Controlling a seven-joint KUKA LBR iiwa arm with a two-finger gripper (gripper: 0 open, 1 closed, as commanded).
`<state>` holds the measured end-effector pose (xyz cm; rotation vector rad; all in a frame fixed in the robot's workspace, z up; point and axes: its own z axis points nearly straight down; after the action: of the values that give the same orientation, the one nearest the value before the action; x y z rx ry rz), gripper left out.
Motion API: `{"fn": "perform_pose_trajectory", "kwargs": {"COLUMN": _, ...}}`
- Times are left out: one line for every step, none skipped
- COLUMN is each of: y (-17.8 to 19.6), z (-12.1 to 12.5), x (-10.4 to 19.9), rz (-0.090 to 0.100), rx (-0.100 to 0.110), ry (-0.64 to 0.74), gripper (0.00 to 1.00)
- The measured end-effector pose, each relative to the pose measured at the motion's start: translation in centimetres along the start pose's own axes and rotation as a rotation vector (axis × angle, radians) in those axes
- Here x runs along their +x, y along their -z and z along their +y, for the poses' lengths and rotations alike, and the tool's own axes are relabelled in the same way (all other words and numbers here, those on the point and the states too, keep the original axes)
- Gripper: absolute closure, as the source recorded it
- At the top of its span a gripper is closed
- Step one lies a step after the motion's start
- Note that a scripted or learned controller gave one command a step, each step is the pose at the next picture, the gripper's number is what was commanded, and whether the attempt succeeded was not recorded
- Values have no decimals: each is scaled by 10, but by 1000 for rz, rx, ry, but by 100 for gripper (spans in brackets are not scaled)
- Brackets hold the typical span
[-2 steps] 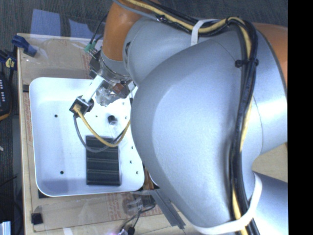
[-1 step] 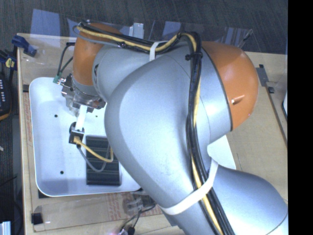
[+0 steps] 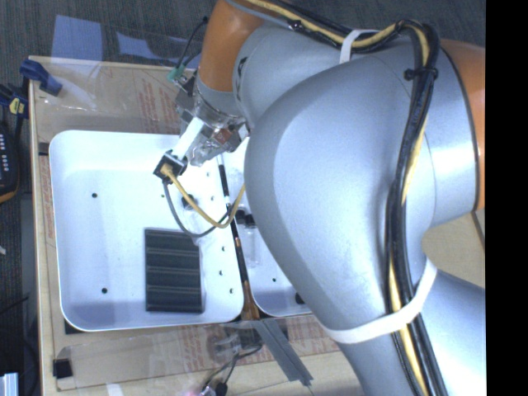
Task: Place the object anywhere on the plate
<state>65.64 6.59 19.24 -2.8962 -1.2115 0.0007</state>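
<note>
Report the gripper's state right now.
Gripper: cannot be told from this view; it hangs over the left bin, apart from the dark ribbed block.

Bench [image 3: 107, 97] — pale board top, with a glossy clear sheet over its far part. Two shallow white bins rest directly on it, side by side: left bin [image 3: 82, 221] in full view, right bin [image 3: 272, 299] just beside it — only its near corner visible. Blue clamp [image 3: 37, 74] at the far-left corner.
</note>
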Motion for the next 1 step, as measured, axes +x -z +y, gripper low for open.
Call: {"fn": "perform_pose_trajectory", "kwargs": {"y": 40, "z": -9, "x": -24, "rz": -4, "rx": 4, "ry": 748, "gripper": 100}}
